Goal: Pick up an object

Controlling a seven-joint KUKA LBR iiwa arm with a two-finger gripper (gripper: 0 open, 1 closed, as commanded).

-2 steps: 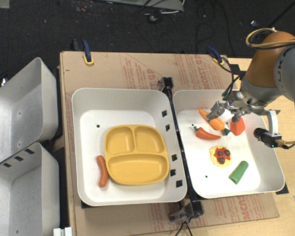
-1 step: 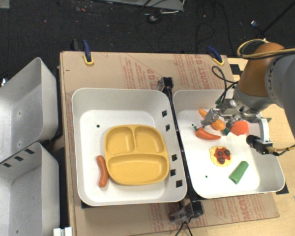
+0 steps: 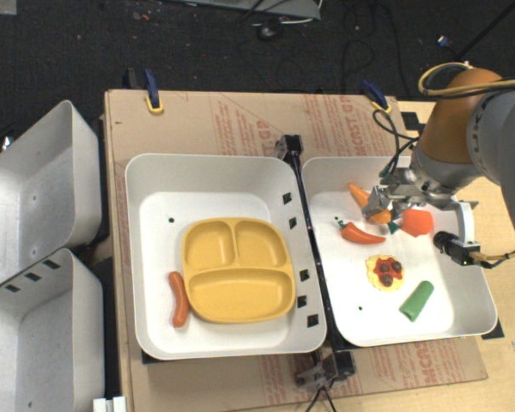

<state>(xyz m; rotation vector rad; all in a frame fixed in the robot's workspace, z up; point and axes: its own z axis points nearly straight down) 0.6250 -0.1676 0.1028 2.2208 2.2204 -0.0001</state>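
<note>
Hand (image 3: 383, 206), grip state impossible to tell, low over right bin (image 3: 472, 312), touching carrot (image 3: 360, 195), chili pepper (image 3: 361, 233) just below.

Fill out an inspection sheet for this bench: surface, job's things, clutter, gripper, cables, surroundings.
Surface: brown bench board bearing a left bin and a right bin.
Job's things: in the right bin, a chili pepper, a carrot, a red-orange piece, a small pizza and a green piece.
Clutter: a yellow divided plate with a sausage beside it in the left bin.
Gripper: gripper low over the right bin by the carrot; grasp cannot be judged.
Cables: yellow cable looped at the arm; dark cables on the floor.
Surroundings: spare white bins stacked off the bench.
</note>
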